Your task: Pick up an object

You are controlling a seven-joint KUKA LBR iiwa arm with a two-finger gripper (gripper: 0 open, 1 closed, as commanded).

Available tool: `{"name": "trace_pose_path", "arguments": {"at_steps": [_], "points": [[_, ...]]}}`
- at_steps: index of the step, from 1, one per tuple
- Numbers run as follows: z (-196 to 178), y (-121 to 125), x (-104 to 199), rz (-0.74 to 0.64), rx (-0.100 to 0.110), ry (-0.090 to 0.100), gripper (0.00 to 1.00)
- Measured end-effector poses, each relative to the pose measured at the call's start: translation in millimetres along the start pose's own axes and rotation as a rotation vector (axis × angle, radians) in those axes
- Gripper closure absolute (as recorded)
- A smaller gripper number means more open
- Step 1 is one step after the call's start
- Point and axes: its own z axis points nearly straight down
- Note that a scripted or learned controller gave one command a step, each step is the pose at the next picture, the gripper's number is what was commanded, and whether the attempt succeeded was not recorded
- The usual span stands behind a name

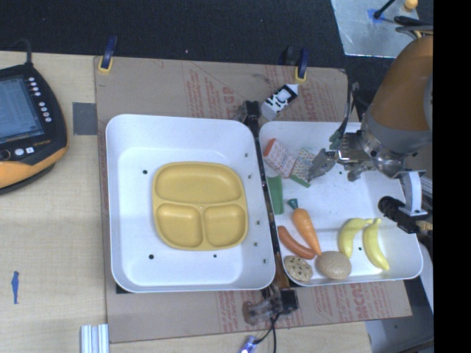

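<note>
Several toys fill the right bin (383,274); the carrot (305,229) lies at six o'clock from the claw (321,164), whose opening I cannot tell. Descend centred, fingers straddling its width.

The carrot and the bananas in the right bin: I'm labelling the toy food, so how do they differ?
The carrot is orange with a green top and tapers straight to a point; the bananas are yellow and curved. The carrot is one piece near the bin's middle, beside a reddish sausage-like piece; the bananas are a joined pair nearer the bin's right end. Both lie flat in the right bin.
</note>
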Motion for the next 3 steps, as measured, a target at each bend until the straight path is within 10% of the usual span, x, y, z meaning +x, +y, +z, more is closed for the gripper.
{"name": "trace_pose_path", "arguments": {"at_steps": [1, 2, 3], "points": [[102.8, -26.8, -10.1, 0.001, 0.007, -0.002, 0.0], [111.3, -41.3, 7.4, 0.0, 0.006, -0.002, 0.0], [101.0, -40.7, 6.3, -0.003, 0.007, -0.003, 1.0]]}}
